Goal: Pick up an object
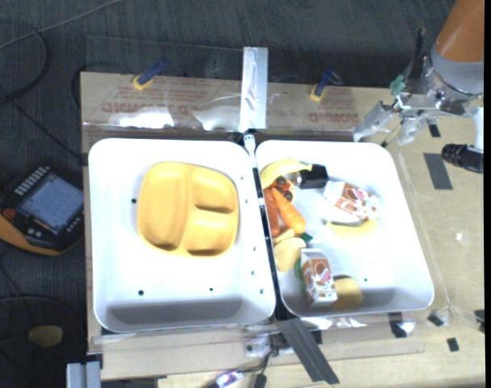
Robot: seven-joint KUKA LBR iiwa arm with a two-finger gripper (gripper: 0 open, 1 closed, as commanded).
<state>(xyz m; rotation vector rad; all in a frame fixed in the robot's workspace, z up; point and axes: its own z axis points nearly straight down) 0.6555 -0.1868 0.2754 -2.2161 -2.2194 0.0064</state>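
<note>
Here, your gripper [388, 124] hovers open and empty at two o'clock, outside the right bin [407, 217]. Toy food, including a juice carton [317, 275], crowds that bin's left side; descending there, the fingers could snag neighbours and miss.

Pendant [41, 211] on floor; blue clamps [150, 73].

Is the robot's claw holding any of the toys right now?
No. The claw hangs above the bench beyond the right bin's far corner, with nothing between its fingers. The toys all lie in the bins.
</note>
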